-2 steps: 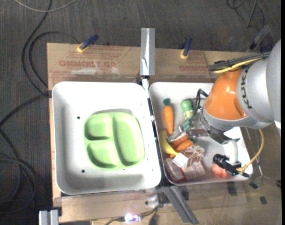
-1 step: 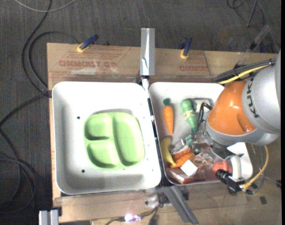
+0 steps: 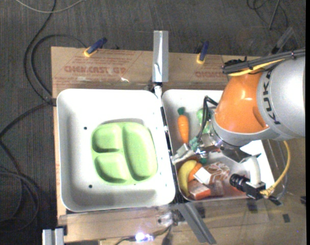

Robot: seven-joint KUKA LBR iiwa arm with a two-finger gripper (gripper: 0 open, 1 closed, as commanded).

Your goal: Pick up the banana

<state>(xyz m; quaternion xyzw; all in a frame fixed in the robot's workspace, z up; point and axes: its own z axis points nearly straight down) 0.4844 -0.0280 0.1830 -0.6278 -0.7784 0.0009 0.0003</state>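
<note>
The gripper is low in the right bin, its metal parts showing at about seven o'clock from the orange band of the arm; the wrist covers most of it, so whether it is spread or closed cannot be told, and nothing can be seen held in it.

The banana lies just at seven o'clock from the gripper, near the bin's front left corner, curved and yellow; its right side is overlapped by a white and orange packet; whether the gripper touches the banana cannot be told. At four o'clock from the banana sits a brown box, partly under the arm's lower fittings; a carrot lies at eleven o'clock from the gripper, upright along the bin's left wall, green top pointing away from the viewer; a green item, half hidden by the arm, is just at three o'clock from the carrot's top.

The left bin lies at nine o'clock from all this, touching the right bin along their shared edge; a light green divided tray rests in its middle; both bins stand on a brown board held by clamps at its far edge.
</note>
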